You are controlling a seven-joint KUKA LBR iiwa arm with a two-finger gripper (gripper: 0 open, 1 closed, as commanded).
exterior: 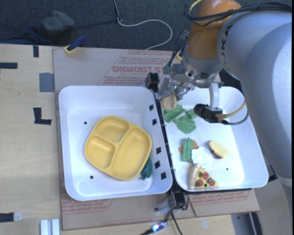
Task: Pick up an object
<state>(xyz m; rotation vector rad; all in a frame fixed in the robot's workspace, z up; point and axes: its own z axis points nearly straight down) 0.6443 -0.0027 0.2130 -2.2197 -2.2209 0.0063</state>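
My gripper [169,95] hangs over the near-left corner of the right bin [250,153], close to the divider between the bins. A small tan object [169,102] shows between its fingertips, and the gripper is shut on it, just above the bin floor. Right below it lie green leafy toy pieces [180,118]. Further toward the front of this bin are a green vegetable piece [186,150], a white piece [202,156], a tan bun-like item [218,149] and a pizza slice [201,177].
The left bin [71,131] holds a yellow divided plate [118,147] with a small teal object [146,170] at its right edge. The arm's grey bulk covers the right bin's far right side. A black cable fitting [206,112] hangs beside the gripper.
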